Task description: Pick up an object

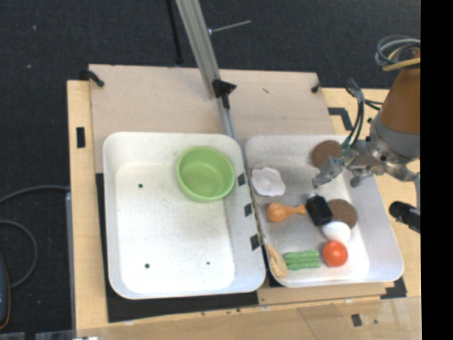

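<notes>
My gripper (340,176) hangs over the upper right part of the right bin (382,261), its two fingers (323,175) spread open with nothing between them. Just below it lie a black-headed brush with an orange handle (287,212), a brown disc (345,210), a white ball (336,231) and a red ball (335,253). A second brown disc (325,151) sits up and to the left of the gripper. A white crumpled piece (268,182) lies at the bin's left side, and a green ribbed piece (301,261) near its front edge.
A green bowl (205,173) stands in the upper part of the left bin (141,261). A slanted metal post (202,41) rises behind the bins, ending near their shared wall. A tan stick (274,259) lies by the right bin's front left corner.
</notes>
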Controlling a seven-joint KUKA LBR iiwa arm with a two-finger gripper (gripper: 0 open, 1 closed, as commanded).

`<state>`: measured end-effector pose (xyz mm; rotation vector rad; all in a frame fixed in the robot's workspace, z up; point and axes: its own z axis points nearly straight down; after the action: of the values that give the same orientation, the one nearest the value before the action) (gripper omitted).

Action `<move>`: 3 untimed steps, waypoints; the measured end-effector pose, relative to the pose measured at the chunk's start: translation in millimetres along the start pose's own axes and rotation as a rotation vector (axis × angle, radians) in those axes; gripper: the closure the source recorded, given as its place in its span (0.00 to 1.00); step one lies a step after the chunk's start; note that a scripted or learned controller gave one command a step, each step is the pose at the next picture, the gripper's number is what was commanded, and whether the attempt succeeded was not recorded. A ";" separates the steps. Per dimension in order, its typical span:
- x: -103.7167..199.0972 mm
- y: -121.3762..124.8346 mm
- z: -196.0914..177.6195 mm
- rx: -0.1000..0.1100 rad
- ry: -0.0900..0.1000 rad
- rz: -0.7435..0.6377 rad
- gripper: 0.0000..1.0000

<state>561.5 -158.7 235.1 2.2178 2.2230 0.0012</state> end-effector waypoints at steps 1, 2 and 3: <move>-0.1 0.0 -0.1 0.000 0.000 0.001 0.00; 7.5 -5.2 49.0 0.005 0.000 0.004 0.00; 5.1 1.7 105.9 -0.001 -0.003 0.005 0.00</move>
<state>563.4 -153.6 129.2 2.2212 2.2162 -0.0007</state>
